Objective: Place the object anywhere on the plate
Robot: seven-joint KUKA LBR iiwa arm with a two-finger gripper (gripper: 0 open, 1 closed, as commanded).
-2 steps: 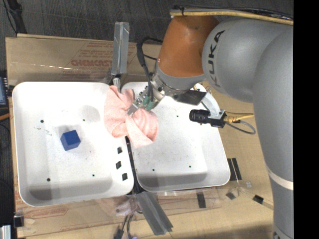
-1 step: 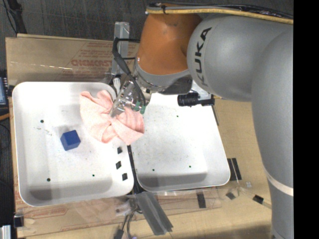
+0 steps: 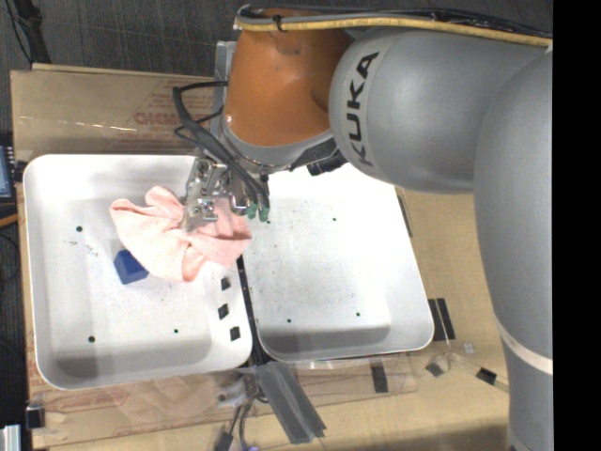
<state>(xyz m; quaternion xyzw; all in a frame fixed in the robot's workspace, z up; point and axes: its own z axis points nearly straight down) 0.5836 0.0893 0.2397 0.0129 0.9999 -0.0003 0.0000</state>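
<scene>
1. You see the bench (image 3: 84,97) as a brown board that carries two shallow white bins side by side; black tape marks sit along its near edge.
2. The left bin (image 3: 56,280) holds a crumpled pink cloth (image 3: 174,233) and a small blue block (image 3: 130,267), which touches the cloth's lower left edge.
3. The right bin (image 3: 329,271) shows a bare, finely speckled floor.
4. The grey arm (image 3: 441,92), with its orange band (image 3: 277,78), reaches in from the right.
5. The hand (image 3: 211,205) sits over the cloth's upper right part, at the wall between the bins; you cannot tell whether it is parted or closed on the cloth.
6. Dark carpeted floor (image 3: 113,12) lies beyond the bench.
</scene>
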